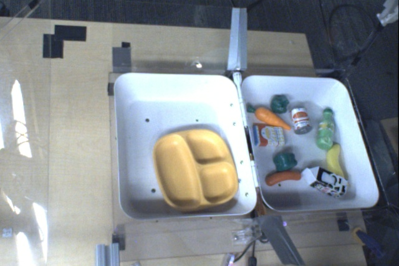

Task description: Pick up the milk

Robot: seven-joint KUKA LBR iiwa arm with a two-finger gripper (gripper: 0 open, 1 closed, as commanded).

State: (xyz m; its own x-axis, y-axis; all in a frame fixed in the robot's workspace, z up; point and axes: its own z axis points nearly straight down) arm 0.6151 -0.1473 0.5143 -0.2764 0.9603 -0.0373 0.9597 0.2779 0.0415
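The milk (328,182) is a small white carton with black cow patches. It lies on its side in the front right corner of the right bin (358,134). A yellow banana (336,159) lies just behind it, and a red sausage (283,177) lies to its left. Nothing touches or covers the carton.
The right bin also holds a carrot (272,117), a can (301,120), a green bottle (325,129), a small printed box (269,136) and two teal items (285,161). A yellow compartment tray (196,167) sits in the left bin (134,134). Cables trail over the dark floor behind.
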